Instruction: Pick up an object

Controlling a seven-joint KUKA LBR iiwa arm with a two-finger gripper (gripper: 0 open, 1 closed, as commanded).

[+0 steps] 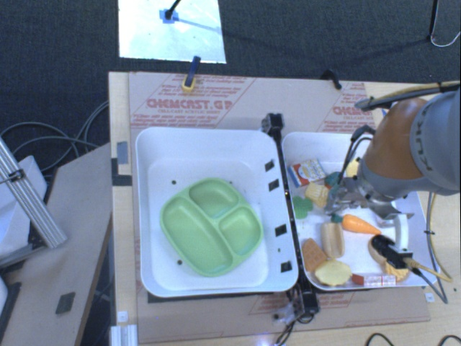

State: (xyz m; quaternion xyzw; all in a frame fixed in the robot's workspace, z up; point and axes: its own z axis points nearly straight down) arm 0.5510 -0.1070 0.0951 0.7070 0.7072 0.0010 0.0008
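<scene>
Pale green divided plate (210, 226) sitting in white left bin (155, 157). Orange carrot (358, 225), tan bread pieces (332, 239), red-and-white packet (308, 171) lying in white right bin (311, 143). Grey arm (439, 146) showing orange band (392, 143).

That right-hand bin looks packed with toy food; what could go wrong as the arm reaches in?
The right bin is crowded: the carrot, the bread roll and the yellow piece lie close together, so the tool might nudge neighbours or catch two. The carrot is tapered and smooth-looking, so it may slip free.

My bench (216, 96) stands on dark carpet (57, 42); a pale sheet (171, 20) lies beyond it, cables (43, 132) trail at left, and a beige table (68, 244) adjoins.
</scene>
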